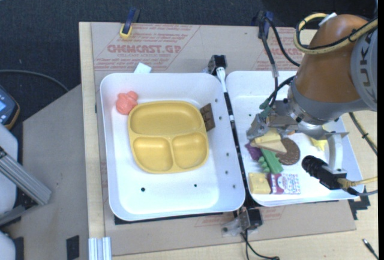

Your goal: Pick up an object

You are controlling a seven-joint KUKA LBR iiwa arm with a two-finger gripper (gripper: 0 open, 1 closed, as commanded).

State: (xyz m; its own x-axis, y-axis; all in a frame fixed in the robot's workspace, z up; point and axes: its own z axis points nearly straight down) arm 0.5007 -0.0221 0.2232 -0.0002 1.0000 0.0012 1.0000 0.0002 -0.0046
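Bins sit side by side: the left bin point(114, 151) bears a yellow tray point(168, 136), a pink toy point(126, 102) and a brown block point(207, 116). Candidate objects crowd the right bin point(240, 87): cheese wedge point(271, 143), green piece point(270, 163), packet point(288, 183). Above them hangs the gripper point(264, 126), hemmed by clutter.

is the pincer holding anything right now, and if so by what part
Cannot be told. The pincer is down among the items in the right bin, just above the yellow wedge, but nothing visibly sits between its fingers.
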